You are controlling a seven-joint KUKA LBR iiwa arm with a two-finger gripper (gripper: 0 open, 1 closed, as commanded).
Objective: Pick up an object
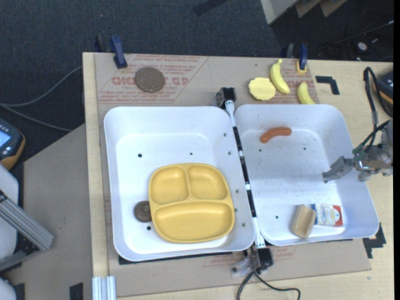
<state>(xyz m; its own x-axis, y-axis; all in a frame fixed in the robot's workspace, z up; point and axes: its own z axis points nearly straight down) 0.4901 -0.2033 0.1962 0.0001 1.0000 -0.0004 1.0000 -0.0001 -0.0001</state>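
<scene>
Gripper (pixel 331 172) over right bin (pixel 350 142) edge — finger state unclear; sausage (pixel 275 134) well apart.

Bright, even overhead light, soft shadows, mild glare on white bins (pixel 119 167), slight graininess.

Glossy white plastic bins (pixel 125 167) on a matt cardboard bench (pixel 187 74).

Red print on cardboard (pixel 164 80), partly covered, unreadable.
</scene>
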